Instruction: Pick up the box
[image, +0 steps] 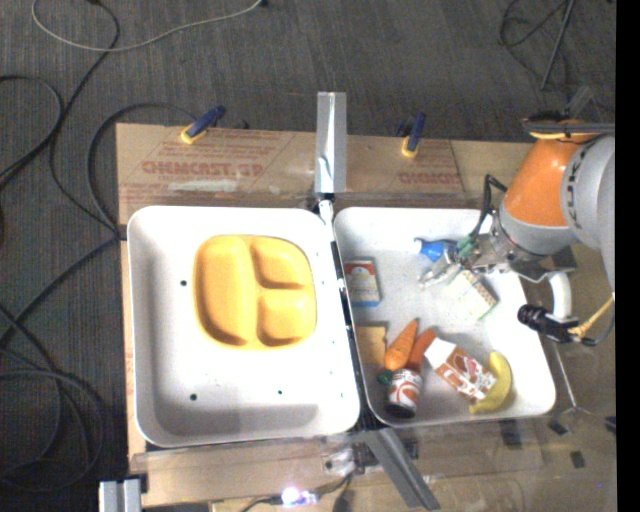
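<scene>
My gripper (447, 268) is low over the upper middle of the right bin (530, 400), reaching in from the right under the orange-banded wrist (540, 195). A pale flat box (474, 291) lies tilted right beside and partly under it; whether it is gripped is hidden. A blue object (434, 248) sits just left of the gripper. A small red-and-blue box (362, 282) lies flat near the bin's left wall. A red-and-white carton (460, 372) rests toward the front.
A carrot (404, 344), a can (403, 391) and a banana (496, 384) crowd the front of the right bin, with a brown card piece (372, 342). The left bin (160, 400) holds a yellow compartment tray (257, 290). A metal post (330, 140) stands behind the bins.
</scene>
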